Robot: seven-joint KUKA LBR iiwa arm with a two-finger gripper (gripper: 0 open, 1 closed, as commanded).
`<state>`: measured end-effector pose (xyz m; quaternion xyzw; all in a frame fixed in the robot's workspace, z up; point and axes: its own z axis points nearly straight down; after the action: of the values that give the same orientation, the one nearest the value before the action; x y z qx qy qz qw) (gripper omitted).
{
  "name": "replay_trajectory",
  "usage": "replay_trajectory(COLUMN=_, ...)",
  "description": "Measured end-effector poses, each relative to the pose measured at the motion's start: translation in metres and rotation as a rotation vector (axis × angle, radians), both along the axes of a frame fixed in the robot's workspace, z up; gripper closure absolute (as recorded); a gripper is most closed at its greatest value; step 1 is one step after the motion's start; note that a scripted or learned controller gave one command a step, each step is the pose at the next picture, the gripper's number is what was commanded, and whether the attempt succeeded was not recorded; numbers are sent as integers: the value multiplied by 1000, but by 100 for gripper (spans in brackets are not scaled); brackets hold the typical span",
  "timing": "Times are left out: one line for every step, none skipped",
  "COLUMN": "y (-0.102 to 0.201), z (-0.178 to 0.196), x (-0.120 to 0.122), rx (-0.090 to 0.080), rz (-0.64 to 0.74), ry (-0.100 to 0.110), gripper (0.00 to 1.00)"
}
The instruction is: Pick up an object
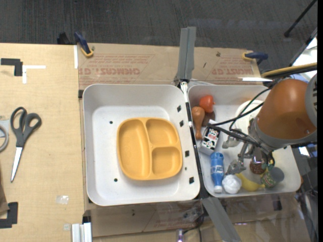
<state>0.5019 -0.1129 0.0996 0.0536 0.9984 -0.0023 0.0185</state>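
Dark carpet up top, then the counter point(45, 185) with a cardboard sheet point(131, 64) clamped across it and a pair of scissors point(21, 132) lying off to the left. We've got one camera looking down at a slant, so that's all we're working from.

Left bin point(96, 185) has a yellow divided plate point(150, 148) sitting in the middle and nothing else we can make out. Right bin point(290, 178) is where all the clutter is: a red ball point(206, 103) and a brownish piece point(198, 116) at the far end, a small black-and-white printed box point(210, 139), a blue bottle point(216, 168) lying with its white cap toward us, a white ball point(231, 184), and something yellow point(249, 183) just beside it.

The arm point(287, 110) comes in from the right and its orange band covers a good chunk of that bin. The hand point(256, 160) is down low among the stuff at the near end, close to the yellow thing. Honestly we can't tell if it's clenched or released; cables and clutter muddle it. Nothing looks lifted, so our guess is the pick is not yet done.
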Motion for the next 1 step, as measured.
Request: replay_trajectory(y=15, z=2, x=-9, rx=-1, rz=-3, ry=-14, gripper=0)
